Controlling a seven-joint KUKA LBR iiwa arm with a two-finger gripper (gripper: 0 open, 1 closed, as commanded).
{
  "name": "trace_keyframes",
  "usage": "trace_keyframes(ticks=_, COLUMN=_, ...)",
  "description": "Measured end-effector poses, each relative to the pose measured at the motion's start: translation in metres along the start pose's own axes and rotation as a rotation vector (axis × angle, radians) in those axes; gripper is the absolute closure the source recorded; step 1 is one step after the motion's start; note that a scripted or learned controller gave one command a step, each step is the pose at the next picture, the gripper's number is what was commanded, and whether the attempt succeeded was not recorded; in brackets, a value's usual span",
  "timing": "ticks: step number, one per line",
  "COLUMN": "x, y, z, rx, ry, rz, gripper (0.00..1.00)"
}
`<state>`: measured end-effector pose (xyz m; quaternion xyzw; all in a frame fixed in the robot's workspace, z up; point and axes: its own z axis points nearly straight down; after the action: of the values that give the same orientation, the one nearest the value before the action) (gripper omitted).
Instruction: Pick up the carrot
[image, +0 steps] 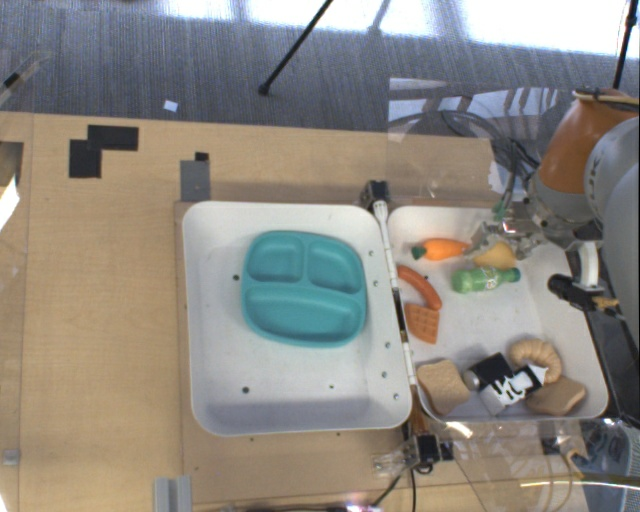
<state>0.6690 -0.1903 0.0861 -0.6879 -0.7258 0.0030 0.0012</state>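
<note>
The carrot (440, 249), orange with a green top, lies on its side near the back left of the right bin (596, 350). My gripper (506, 232) hangs over the back of that bin, a short way to the right of the carrot and apart from it. It sits just above a yellowish toy (497, 256). The grey arm with its orange band (578, 140) comes in from the right edge.
A green bottle (485, 279), a red sausage (420, 287) and a waffle piece (423, 323) lie close to the carrot. Bread pieces (441, 386), a croissant (535, 353) and a black-and-white item (506, 379) fill the bin's front. The left bin (220, 400) holds a teal divided plate (303, 288).
</note>
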Motion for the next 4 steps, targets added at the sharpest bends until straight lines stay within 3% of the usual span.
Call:
trace_keyframes(ticks=1, x=0.002, y=0.005, z=-0.017, rx=-0.011, ry=0.000, rz=-0.007, gripper=1.00)
trace_keyframes(ticks=2, x=0.002, y=0.005, z=-0.017, rx=-0.012, ry=0.000, rz=-0.009, gripper=0.00)
trace_keyframes(ticks=3, x=0.024, y=-0.013, z=-0.003, rx=-0.017, ry=-0.004, rz=-0.014, gripper=0.00)
trace_keyframes(ticks=4, x=0.024, y=-0.008, z=-0.019, rx=-0.031, ry=-0.009, rz=-0.021, gripper=1.00)
